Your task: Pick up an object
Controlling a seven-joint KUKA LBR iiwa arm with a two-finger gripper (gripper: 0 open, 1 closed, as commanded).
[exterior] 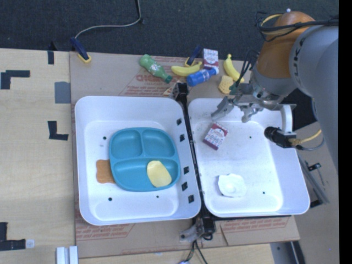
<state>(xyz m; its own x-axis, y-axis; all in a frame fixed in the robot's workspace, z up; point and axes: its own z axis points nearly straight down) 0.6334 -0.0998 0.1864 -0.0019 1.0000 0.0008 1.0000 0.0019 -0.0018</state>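
Observation:
My gripper point(232, 112) hangs over the far end of the right bin point(286, 202), its two fingers spread open with nothing between them. A small maroon box point(215, 136) lies on the bin floor just below and left of the fingertips, apart from them. A white rounded object point(231, 185) rests nearer the front of the same bin. In the left bin point(88, 202) a blue divided plate point(137, 153) carries a yellow lump point(159, 174), and a brown flat piece point(103, 171) pokes out from the plate's left side.
Behind the bins on the cardboard lie a green bottle point(154, 68), a banana point(186, 69), a blue bottle point(201, 77), a small carton point(210, 56), and another banana point(231, 67). A black divider clamp point(180, 89) sits between the bins.

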